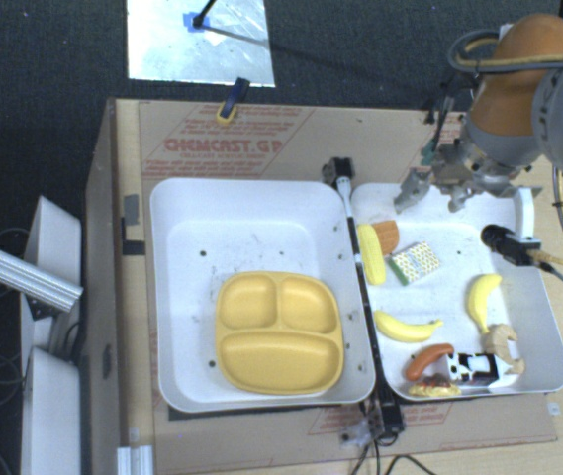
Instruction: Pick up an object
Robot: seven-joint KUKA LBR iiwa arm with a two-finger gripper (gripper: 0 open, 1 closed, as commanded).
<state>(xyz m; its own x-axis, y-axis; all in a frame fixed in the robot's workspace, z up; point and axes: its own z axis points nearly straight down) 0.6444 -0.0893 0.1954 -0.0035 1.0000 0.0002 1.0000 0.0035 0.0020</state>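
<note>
light: even, bright | shadows: soft | focus: slightly soft, grainy

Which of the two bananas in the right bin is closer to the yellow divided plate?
The flatter banana lying near the bin's middle divider, left of the upright curved banana, which sits farther from the plate.

Two bins side by side on the bench. Left bin (177,265): divided tray (279,331) toward its front right corner. Right bin (543,330): corn cob (371,253) along left edge, carrot piece (387,234) just behind-right of it, small box (415,261) right of cob. Banana (407,327) mid-front, second banana (481,298) toward right edge. Sausage (426,360), toy cow (472,367) along front edge. Gripper (429,194) over back edge.
</note>
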